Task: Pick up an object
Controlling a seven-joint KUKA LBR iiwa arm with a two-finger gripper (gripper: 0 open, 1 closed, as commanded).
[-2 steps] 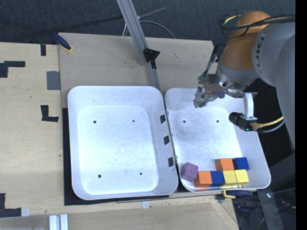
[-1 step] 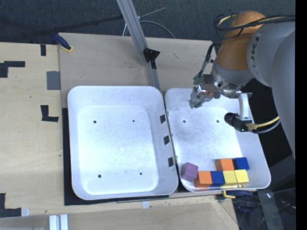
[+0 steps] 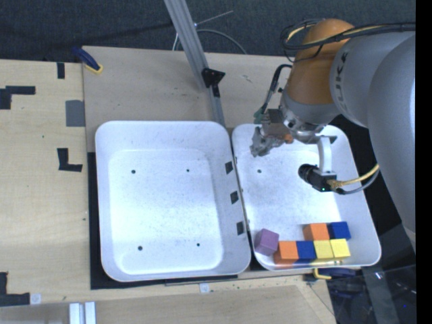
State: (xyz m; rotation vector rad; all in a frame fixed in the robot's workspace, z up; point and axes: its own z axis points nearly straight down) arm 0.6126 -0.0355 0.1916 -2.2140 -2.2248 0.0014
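While blocks [image 3: 312, 242] hug right bin's [image 3: 283, 187] near rim, end effector [image 3: 260, 146] above far corner, grip unreadable.

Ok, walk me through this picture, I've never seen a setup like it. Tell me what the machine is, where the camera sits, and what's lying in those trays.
One camera looks down at a slant on a wooden bench. The big grey robot arm with an orange band reaches in from the right. At its tip is the claw, the part meant to grab things; it hangs over the far end of the right shallow white bin. I see nothing between its fingers. At that bin's near end sits a cluster of small blocks: a purple cube, two orange blocks, two blue blocks and two yellow blocks. The left shallow white bin lies beside it.
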